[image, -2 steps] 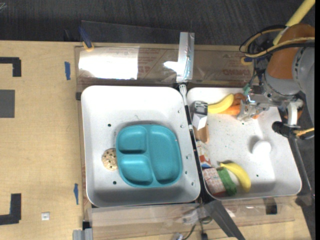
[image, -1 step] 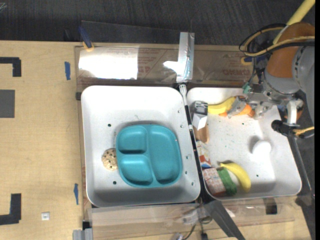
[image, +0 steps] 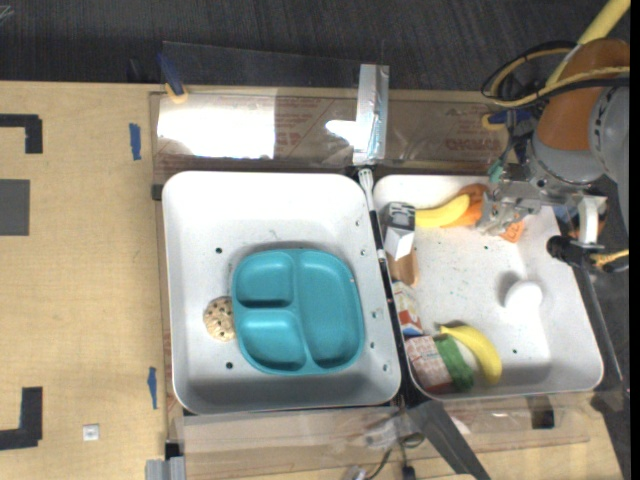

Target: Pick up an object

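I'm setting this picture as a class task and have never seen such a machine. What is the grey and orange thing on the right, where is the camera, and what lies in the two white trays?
It is a robot arm, and its gripper reaches in from the right. One fixed camera looks down on the bench at a slant. The left bin holds a teal divided plate with a cookie beside it. The right bin holds a banana near the gripper, a second banana beside a green item, and a small white object. Whether the gripper holds anything cannot be told.
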Controlling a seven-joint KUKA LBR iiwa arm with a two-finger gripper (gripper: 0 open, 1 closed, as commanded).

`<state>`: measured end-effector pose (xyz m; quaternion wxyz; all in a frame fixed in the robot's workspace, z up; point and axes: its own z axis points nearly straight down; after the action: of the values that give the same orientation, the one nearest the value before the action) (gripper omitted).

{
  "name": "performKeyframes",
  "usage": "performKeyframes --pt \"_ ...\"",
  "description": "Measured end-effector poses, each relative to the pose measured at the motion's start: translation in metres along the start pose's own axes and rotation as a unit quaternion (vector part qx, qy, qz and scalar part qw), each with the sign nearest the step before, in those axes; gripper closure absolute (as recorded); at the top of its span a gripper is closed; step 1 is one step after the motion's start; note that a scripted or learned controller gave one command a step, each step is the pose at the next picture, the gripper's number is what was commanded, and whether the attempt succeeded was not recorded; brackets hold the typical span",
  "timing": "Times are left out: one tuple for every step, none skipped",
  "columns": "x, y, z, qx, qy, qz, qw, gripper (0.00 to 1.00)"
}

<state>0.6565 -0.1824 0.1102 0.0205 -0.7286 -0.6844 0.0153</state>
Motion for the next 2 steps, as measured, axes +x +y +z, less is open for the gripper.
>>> performKeyframes --pt "0.001 0.000 0.000 0.000 0.001 0.000 1.0000 0.00" --pt "-0.015 0.006 0.000 -0.002 0.009 0.036 0.9993 0.00"
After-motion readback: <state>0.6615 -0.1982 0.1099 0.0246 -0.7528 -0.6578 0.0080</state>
